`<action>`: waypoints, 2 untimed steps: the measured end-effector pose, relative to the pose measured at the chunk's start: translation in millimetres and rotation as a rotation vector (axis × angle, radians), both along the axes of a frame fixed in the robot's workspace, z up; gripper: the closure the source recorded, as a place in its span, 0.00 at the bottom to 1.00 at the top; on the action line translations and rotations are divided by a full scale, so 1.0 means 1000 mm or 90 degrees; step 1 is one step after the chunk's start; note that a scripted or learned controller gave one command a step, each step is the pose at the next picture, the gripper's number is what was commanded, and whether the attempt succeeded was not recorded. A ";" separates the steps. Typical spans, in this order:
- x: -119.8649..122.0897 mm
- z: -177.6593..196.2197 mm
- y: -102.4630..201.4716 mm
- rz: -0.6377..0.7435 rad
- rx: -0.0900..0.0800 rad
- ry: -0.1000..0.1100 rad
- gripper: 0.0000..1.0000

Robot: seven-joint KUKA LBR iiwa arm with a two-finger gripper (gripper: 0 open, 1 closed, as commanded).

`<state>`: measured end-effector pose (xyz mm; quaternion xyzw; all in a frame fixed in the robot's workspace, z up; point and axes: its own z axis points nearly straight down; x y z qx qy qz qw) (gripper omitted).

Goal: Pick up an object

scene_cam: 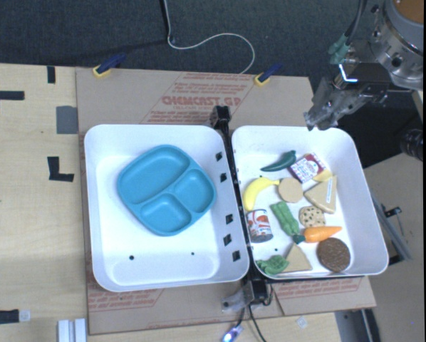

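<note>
Nearest the camera, along the front of the right bin point(366, 212), we find a round brown cookie point(334, 254), a tan wedge point(298, 258) and a green leafy piece point(273, 265). Just behind them lie a carrot point(320, 233), a small can point(259, 224) and a green pod point(285, 217). Toward the middle of this bin we see a banana point(257, 189), a pale round slice point(290, 190), a cheese-like wedge point(323, 195), a red packet point(305, 167) and a dark green pepper point(278, 162). The pieces crowd together, several touching. The left bin point(99, 191) carries a blue divided plate point(165, 189); both bins rest on the tabletop point(28, 191).

Farthest back, the gripper point(321, 117) hangs above the far rim of the right bin, well apart from every toy. Whether its jaws are open or closed we cannot tell at this scale; nothing shows between them.

We judge the step in hand to be the approach, with no object yet chosen by contact. The next move calls for travel toward the camera and down onto one piece; the pepper, nearest the gripper and fairly clear of its neighbours, looks the easiest candidate.
</note>
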<state>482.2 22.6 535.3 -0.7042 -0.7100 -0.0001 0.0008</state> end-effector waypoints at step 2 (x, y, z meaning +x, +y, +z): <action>0.001 -0.001 0.115 -0.001 -0.001 0.000 1.00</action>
